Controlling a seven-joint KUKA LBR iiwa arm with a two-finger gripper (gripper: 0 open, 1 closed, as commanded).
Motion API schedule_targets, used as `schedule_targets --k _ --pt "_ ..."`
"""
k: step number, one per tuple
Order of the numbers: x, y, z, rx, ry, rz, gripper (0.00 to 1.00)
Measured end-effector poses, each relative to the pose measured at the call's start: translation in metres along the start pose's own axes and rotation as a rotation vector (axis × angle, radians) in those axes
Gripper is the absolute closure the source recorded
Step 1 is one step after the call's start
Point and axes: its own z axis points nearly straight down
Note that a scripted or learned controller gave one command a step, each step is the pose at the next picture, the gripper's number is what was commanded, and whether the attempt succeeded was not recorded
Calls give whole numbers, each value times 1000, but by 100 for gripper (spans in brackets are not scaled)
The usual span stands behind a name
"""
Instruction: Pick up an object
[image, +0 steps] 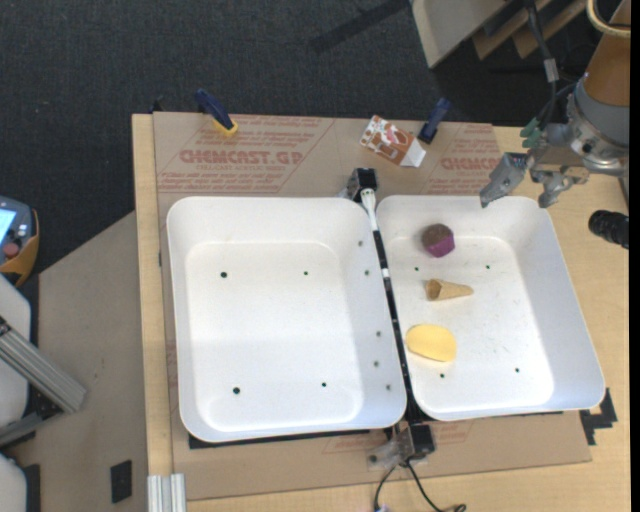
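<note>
Three objects lie in the right bin (560, 330). A dark purple rounded piece (438, 239) sits near its back, a small tan cone-shaped piece (447, 290) lies in the middle, and a yellow lemon-like piece (432, 342) rests near the bin's left wall. My gripper (524, 183) hangs above the back right corner of that bin, to the right of the purple piece and well apart from it. Its two grey fingers are spread wide, open, with nothing between them.
The left bin (200, 330) stands beside the right one, with a black clip strip between them. A small red and white packet (392, 140) lies on the cardboard behind the bins. Blue clamps (216, 112) hold the board's back edge.
</note>
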Motion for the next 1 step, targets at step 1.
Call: schedule_targets --k 1 --pt "10 -13 139 15 4 0 0"
